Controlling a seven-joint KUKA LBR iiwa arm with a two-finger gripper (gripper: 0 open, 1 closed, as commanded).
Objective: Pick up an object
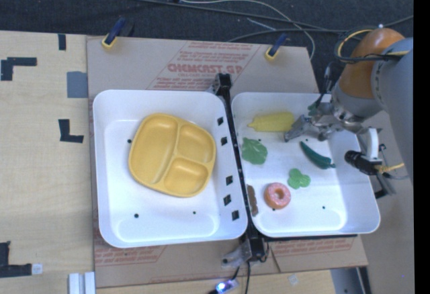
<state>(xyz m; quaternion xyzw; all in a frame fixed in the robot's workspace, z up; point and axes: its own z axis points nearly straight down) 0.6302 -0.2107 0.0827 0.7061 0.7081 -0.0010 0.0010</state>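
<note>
End effector (304, 129) beside yellow piece (271, 123)

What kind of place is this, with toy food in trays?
Probably a robotics lab test bench. A robot arm reaches over two white bins, clamped cardboard lies under them, and cables trail across the bench.

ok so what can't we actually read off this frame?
- Tool: too small and blurred in the camera view to tell its state or whether it touches the yellow toy.
- Dark green piece: identity unclear, too small.
- Brown item by the pink donut: partly hidden against the right bin's wall.
</note>
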